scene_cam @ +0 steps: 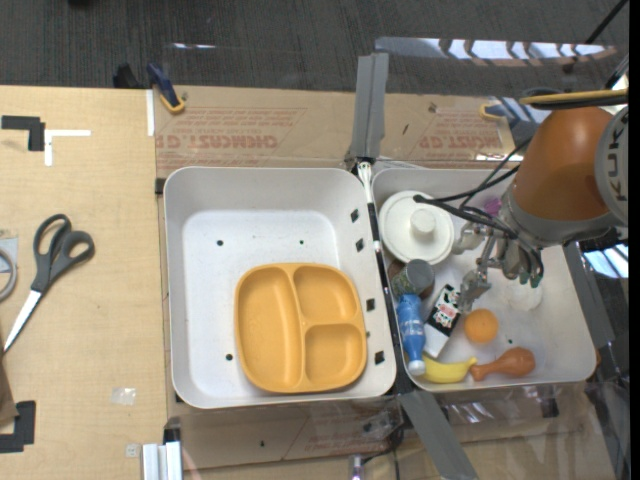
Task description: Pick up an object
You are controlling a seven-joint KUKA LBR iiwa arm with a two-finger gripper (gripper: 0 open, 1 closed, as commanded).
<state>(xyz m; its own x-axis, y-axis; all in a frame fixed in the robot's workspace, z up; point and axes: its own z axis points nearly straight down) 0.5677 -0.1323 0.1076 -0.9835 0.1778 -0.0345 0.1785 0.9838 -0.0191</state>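
My tool [478, 280] hangs in the right bin [570, 358]; I cannot tell its state. The orange ball [481, 326] lies just at six o'clock from it, near the banana [448, 370].

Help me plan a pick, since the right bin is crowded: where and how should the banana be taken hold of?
Grip the banana across its thick middle, coming straight down from above. It lies flat along the front wall of the right bin, so a side approach is blocked. Its left tip is close to the blue bottle and its right end meets the chicken drumstick toy, so the middle probably offers the most room.
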